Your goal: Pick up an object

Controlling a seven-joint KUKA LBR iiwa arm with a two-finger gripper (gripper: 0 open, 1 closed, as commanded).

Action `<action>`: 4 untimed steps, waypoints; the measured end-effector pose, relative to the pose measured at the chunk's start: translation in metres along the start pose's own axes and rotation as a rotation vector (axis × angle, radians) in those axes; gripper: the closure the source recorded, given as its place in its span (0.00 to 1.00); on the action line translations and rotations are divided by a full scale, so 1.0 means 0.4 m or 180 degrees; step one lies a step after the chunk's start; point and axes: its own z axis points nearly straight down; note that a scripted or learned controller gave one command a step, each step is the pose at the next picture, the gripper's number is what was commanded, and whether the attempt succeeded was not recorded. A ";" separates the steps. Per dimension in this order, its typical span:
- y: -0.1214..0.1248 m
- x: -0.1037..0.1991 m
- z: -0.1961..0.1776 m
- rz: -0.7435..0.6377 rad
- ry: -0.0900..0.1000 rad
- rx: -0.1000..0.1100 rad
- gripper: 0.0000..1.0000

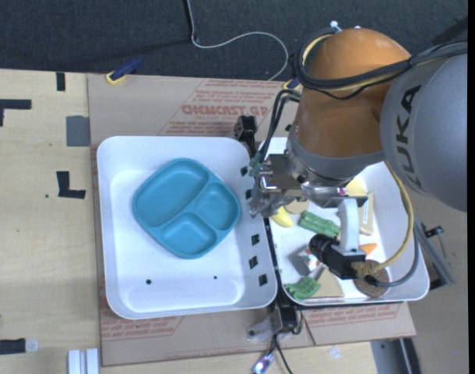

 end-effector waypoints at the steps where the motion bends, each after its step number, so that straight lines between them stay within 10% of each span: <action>1: 0.002 -0.012 -0.374 -0.0013 0.0018 -0.0078 1.00; 2: 0.000 -0.011 -0.377 -0.0012 0.0002 -0.0021 1.00; 3: -0.002 0.047 -0.124 -0.0012 -0.0002 0.0013 1.00; 4: 0.001 -0.054 -0.281 0.0000 0.0008 -0.0040 1.00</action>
